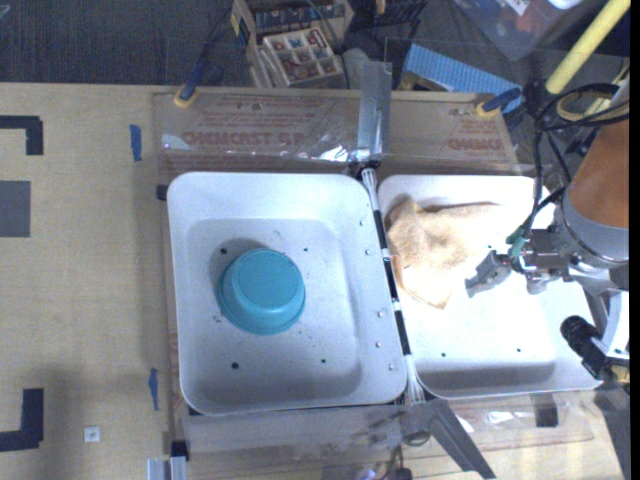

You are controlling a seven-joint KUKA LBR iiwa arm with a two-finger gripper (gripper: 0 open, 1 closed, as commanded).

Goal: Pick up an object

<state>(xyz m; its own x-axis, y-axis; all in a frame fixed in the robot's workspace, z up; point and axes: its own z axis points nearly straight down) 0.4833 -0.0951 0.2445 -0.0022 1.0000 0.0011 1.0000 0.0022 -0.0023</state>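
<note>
A blue upturned bowl (262, 289) sits in the middle of the left bin (200, 208). A crumpled tan cloth (432, 246) lies in the right bin (500, 358), against its left wall and reaching toward the back. My gripper (486, 274) hangs over the right bin, just right of the cloth's lower edge, pointing left from the wrist (545, 253). Its fingers stand slightly apart with nothing between them.
Clear plastic sheeting over cardboard (260, 138) runs behind both bins. A metal divider (372, 118) stands at the back between them. Cables (560, 118) hang at the right near the arm. Tan bench surface (70, 298) spreads to the left.
</note>
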